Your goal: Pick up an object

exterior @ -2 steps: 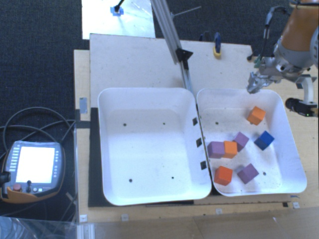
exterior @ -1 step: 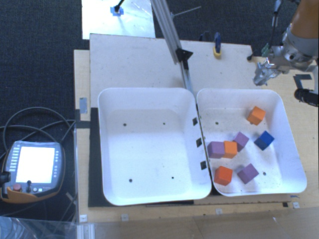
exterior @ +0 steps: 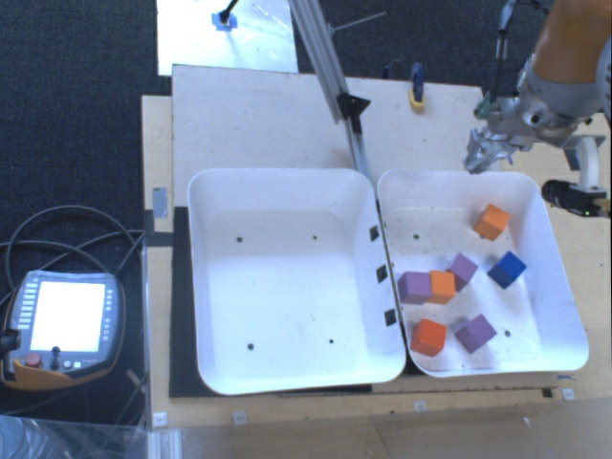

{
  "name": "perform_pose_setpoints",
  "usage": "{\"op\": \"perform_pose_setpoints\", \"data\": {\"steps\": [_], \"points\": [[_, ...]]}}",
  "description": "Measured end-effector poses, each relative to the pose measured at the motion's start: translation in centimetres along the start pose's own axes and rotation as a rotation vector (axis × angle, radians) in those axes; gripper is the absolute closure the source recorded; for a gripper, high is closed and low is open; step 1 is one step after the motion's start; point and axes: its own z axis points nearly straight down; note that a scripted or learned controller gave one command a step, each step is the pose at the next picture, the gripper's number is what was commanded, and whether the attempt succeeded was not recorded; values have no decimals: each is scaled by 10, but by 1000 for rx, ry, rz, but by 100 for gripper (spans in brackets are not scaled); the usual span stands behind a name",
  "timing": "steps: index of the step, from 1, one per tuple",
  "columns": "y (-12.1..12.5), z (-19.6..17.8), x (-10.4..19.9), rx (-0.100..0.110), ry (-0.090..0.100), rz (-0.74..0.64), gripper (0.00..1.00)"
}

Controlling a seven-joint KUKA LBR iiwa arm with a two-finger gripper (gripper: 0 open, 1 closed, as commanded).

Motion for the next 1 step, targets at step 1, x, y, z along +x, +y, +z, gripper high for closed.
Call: {"op": "perform_pose_setpoints", "data": {"steps": [1], "points": [[-31,9,52,1,1,-1,100]]}}
